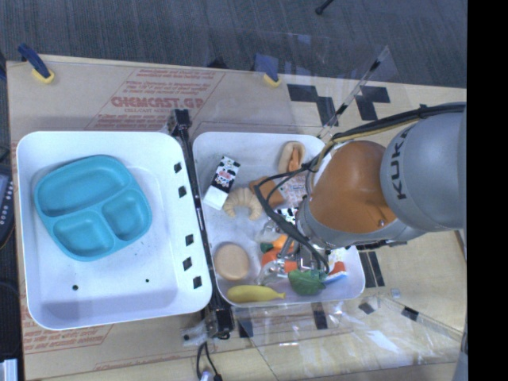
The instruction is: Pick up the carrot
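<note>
The carrot (333, 271) appears to lie at the near right corner of the right bin (208, 145), its orange body partly hidden under the arm and its green leafy top (306, 282) pointing left. My gripper (283, 260) reaches down into the near middle of that bin, just left of the green top, among small orange pieces (272, 250). The arm's wrist and its orange band (349, 189) cover most of the gripper from above. Nothing shows clearly between its parts.
The right bin also holds a black-and-white milk carton (225, 175), a croissant (244, 203), a hot dog (291, 156), a round tan bun (232, 262) and a banana (254, 294). A blue divided plate (91, 206) lies in the left bin (103, 308).
</note>
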Tool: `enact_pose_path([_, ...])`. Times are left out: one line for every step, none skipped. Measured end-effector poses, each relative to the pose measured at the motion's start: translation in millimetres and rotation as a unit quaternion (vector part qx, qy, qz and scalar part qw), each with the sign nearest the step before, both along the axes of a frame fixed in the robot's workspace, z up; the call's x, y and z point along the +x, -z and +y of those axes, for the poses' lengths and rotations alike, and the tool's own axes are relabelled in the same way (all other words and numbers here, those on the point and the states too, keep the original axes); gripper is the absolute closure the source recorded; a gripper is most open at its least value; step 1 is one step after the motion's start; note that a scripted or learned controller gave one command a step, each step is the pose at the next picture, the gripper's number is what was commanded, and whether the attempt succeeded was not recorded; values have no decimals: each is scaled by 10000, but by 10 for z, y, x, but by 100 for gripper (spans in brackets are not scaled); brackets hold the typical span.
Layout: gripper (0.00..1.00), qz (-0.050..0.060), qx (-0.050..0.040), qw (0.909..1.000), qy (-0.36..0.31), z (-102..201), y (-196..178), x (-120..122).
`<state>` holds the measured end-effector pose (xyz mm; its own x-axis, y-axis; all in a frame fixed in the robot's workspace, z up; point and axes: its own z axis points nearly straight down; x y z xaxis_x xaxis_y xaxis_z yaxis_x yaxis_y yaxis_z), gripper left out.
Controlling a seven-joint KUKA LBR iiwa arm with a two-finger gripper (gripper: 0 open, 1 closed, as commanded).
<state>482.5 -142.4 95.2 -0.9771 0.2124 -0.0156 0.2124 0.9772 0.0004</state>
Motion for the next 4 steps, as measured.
enact_pose_path([100,-4,-2,10000,-49,12,-101,12])
enact_pose_path([100,-19,-6,10000,-90,18,-204,32])
enact_pose_path([100,-39,-13,9999,-130,24,-307,53])
enact_pose_path([100,63,32,9878,1553,487,-679,298])
